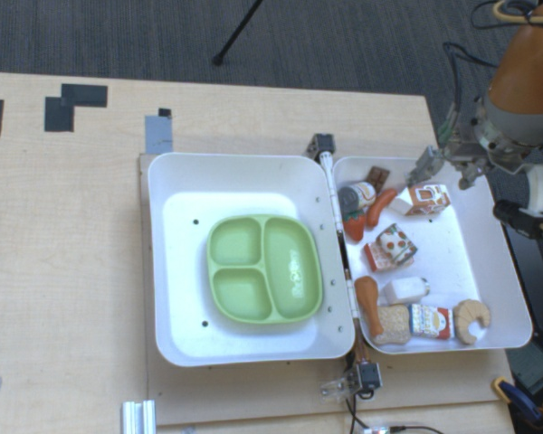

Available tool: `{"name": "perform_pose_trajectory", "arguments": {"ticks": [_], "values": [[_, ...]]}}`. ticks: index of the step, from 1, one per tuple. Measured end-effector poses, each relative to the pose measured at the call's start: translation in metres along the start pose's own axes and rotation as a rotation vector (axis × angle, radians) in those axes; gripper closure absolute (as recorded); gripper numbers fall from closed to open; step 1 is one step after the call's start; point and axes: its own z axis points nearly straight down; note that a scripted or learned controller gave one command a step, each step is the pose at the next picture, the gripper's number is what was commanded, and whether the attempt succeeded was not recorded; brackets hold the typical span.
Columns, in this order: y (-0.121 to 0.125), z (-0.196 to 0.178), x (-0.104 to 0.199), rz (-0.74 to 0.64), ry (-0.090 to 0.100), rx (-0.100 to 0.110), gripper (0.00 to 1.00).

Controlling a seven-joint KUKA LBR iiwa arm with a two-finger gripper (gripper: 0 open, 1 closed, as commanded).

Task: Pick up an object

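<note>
My gripper hangs over the far right corner of the right bin, its two fingers spread apart with nothing between them. Just in front of it lies a small orange and white carton on the bin floor. The same bin holds a red patterned box, a red-orange chilli, a grey can, a white bottle, an orange carrot, a croissant and a small packet.
The left bin holds a green divided plate. A brown bar lies at the right bin's far edge and a beige cracker block at its near edge. Clamps sit between the bins.
</note>
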Motion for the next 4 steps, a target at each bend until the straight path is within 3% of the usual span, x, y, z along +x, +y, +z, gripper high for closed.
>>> {"name": "perform_pose_trajectory", "arguments": {"ticks": [1, 2, 3, 4], "values": [[0.030, 0.104, -0.002, -0.002, 0.000, 0.000, 0.00], [-0.039, 0.145, 0.040, 0.004, -0.001, -0.002, 0.00], [-0.062, 0.144, 0.044, 0.004, -0.001, -0.005, 0.00], [-0.059, 0.133, 0.044, 0.002, -0.001, -0.011, 1.00]]}}
